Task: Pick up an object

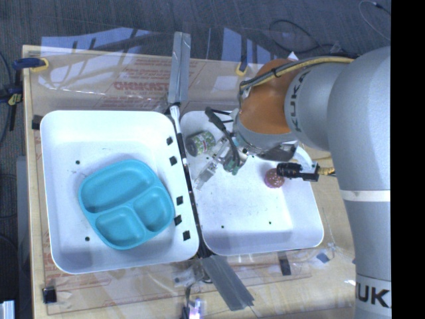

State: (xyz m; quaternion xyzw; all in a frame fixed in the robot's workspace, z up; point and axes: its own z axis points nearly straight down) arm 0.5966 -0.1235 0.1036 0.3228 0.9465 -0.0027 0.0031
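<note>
Nearest the camera's lower edge, a turquoise three-compartment plastic tray [125,205] lies flat in the left shallow white bin [60,138], well apart from the arm. Across the divider in the right white bin [302,234], a small round reddish-pink object [273,178] rests near the right wall, while the grey arm's two-finger gripper [222,161] hangs low over the bin's upper left part; whether it is spread or clenched cannot be told. Just beyond its tips, a small greenish can-like object [199,141] lies on its side by the far corner.
</note>
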